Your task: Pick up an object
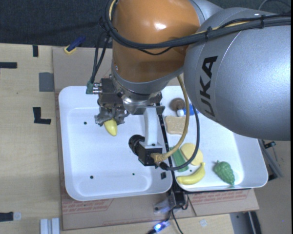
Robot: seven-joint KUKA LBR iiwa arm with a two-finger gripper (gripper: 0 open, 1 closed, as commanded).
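Seen from above, the KUKA arm's gripper point(110, 115) hangs over the left bin point(83, 179), its fingers closed on a small yellow object point(111, 127) held just above the bin floor. In the right bin point(251, 177) lie a banana point(193, 176), a green vegetable point(224, 172) and a tan block point(175, 125).

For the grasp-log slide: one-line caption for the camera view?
KUKA arm's pincer over the left bin, a small yellow object at its tips; banana and green item in right bin.
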